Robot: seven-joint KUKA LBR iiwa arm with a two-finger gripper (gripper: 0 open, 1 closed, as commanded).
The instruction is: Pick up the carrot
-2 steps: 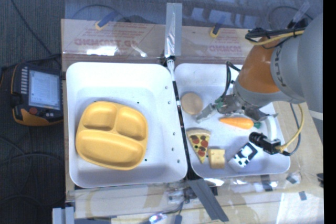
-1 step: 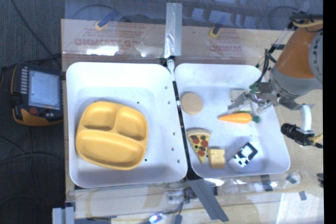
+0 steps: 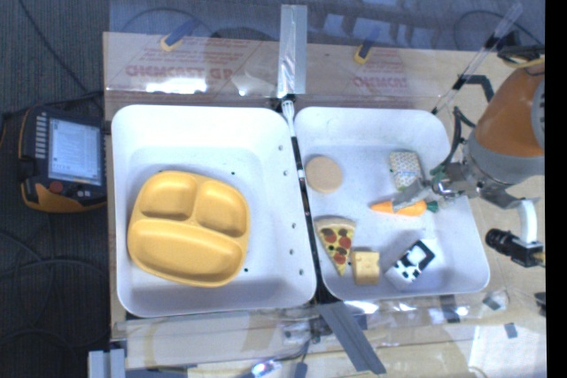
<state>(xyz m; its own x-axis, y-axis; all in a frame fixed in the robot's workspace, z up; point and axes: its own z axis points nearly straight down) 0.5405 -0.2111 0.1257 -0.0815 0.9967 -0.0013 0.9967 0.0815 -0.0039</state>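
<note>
The carrot (image 3: 399, 208) is small and orange with a green top at its right end. It lies flat on the floor of the right bin (image 3: 354, 130), near the bin's right side. My gripper (image 3: 432, 189) reaches in from the right and hangs right over the carrot's green end, very close to it. The carrot still looks to rest on the bin floor. The grey arm with its orange band (image 3: 512, 121) stands beyond the bin's right wall.
In the right bin lie a round tan cookie (image 3: 324, 173), a speckled piece (image 3: 405, 165) just above the carrot, a pizza slice (image 3: 336, 240), a cheese cube (image 3: 366, 266) and a black-and-white block (image 3: 413, 260). The left bin (image 3: 133, 130) holds a yellow divided plate (image 3: 188, 227).
</note>
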